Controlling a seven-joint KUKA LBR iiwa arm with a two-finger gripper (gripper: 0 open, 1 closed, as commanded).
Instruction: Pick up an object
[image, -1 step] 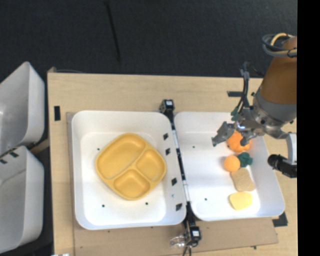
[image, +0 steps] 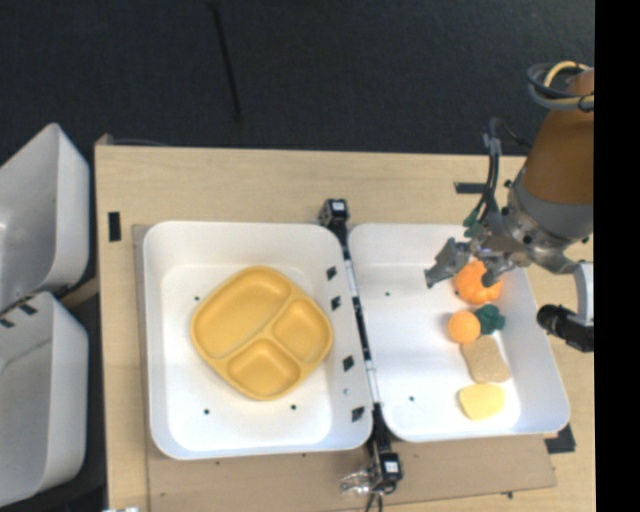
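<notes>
Seemingly light and smooth, the round orange plastic fruit (image: 478, 284) lies in the right white bin (image: 400, 330), best gripped across its middle. The pincer (image: 468, 262) hovers over it; how wide it stands cannot be told. Near it lie an orange ball (image: 463, 326), green piece (image: 490, 320), tan block (image: 488, 360) and yellow piece (image: 482, 401). The left white bin (image: 170, 400) holds a yellow divided plate (image: 262, 332).
</notes>
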